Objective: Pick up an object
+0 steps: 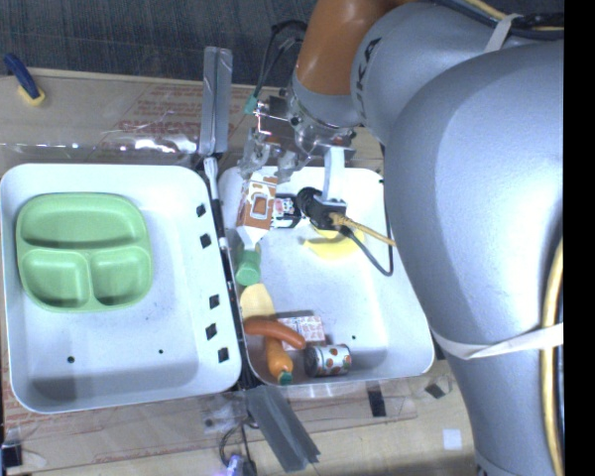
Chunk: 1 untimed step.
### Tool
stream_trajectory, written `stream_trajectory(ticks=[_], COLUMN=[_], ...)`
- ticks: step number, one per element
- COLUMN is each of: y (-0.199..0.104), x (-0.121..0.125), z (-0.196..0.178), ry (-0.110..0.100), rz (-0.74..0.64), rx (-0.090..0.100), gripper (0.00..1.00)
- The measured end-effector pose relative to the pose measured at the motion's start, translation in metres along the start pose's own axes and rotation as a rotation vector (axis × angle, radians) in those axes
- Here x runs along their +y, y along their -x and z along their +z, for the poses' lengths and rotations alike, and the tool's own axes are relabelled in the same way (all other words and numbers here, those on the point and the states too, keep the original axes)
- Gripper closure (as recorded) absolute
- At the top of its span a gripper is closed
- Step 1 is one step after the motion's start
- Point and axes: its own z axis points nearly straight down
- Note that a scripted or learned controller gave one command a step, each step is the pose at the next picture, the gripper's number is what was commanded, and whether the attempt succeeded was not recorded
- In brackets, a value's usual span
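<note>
My gripper hangs over the far left corner of the right bin, under the orange-banded wrist. Directly below and in front of it lies an orange and white carton, leaning against the bin's left wall. I cannot see anything held by the gripper. Along the same wall, nearer the front, sit a green bottle-like piece, a pale yellow item, an orange carrot-shaped thing, a small red-printed packet and a small tin can. A flat yellow object lies mid-bin.
The left bin holds a green divided tray in its left half. A divider with black clips separates the bins. The arm's big grey body covers the right side. A blue and yellow tool lies at the far left.
</note>
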Motion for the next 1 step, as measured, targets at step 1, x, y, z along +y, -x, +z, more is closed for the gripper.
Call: stream_trajectory(ticks=[1], y=[-0.0173], x=[-0.0014], z=[-0.0041], ry=[-0.001], rz=[-0.122], rx=[-0.001], gripper=[1.0])
